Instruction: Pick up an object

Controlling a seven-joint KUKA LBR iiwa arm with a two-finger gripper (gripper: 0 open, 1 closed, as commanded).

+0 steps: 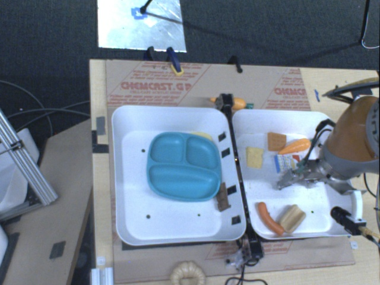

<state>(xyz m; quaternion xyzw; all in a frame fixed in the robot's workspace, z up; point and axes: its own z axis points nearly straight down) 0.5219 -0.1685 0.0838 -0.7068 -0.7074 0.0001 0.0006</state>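
The claw is seen low in the right bin, but whether it is spread or pinched cannot be told. A blue-and-white packet lies just at its 12 o'clock, with a carrot further up and a sausage at 6 o'clock. The packet could be pushed away instead of grabbed, because it lies so flat.

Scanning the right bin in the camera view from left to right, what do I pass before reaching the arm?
Pale yellow slice → red sausage → pincer → tan block → the arm. The orange pieces overlap these, so I left them out.
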